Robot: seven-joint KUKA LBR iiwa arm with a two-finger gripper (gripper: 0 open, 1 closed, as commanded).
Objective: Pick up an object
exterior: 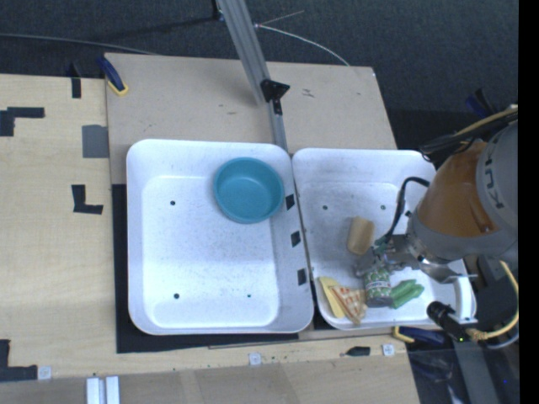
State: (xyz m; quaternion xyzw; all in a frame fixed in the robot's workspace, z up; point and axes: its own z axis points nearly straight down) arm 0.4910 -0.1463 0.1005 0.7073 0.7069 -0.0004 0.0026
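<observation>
Camera view has my hand (378, 269) low in the right bin (337, 175), over the clutter near its front wall, grip state impossible to tell, tan block (360, 235) just beside, green piece (407, 294) close, blue bowl (248, 189) in the left bin (152, 225).
</observation>
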